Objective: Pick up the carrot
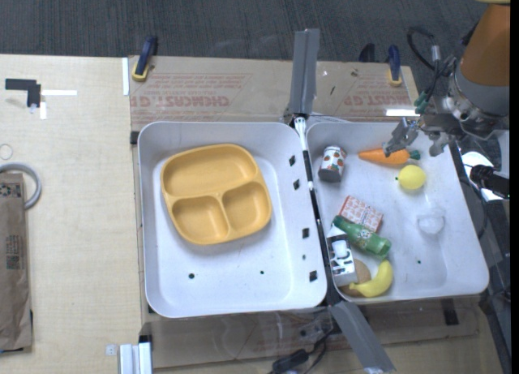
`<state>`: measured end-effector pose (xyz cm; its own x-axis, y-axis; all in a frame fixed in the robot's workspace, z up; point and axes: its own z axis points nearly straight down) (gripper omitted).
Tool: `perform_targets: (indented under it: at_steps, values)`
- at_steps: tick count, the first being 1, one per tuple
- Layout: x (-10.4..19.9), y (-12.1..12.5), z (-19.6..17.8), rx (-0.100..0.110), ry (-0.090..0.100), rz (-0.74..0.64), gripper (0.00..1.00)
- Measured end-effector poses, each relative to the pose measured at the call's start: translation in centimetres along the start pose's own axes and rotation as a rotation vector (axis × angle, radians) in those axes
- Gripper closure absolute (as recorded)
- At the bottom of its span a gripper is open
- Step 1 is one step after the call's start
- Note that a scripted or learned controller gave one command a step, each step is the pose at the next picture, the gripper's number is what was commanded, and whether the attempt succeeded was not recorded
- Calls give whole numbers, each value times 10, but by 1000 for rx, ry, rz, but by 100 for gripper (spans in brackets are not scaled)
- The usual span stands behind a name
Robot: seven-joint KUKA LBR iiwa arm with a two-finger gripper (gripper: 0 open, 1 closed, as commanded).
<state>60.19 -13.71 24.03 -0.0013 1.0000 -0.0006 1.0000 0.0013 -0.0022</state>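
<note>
Orange carrot [384, 156] in the right bin [454, 275].
End effector [403, 141] sits just above the carrot's tip; I cannot tell its grip.

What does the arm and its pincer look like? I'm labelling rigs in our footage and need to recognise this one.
The arm is a thick rounded body with a broad orange band above a grey wrist section. Black cables loop beside it at the wrist. The pincer is a small grey metal assembly with thin dark fingers and a touch of green near its mount.
</note>
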Motion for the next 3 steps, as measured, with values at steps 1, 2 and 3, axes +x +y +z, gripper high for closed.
perform_targets:
  at_steps: [1, 2, 3]
  values:
    - [-14, 57, 82, -1, -1, -32, 0]
    - [-73, 50, 138, -17, -5, -168, 0]
    - [-75, 61, 142, -1, 13, -136, 0]
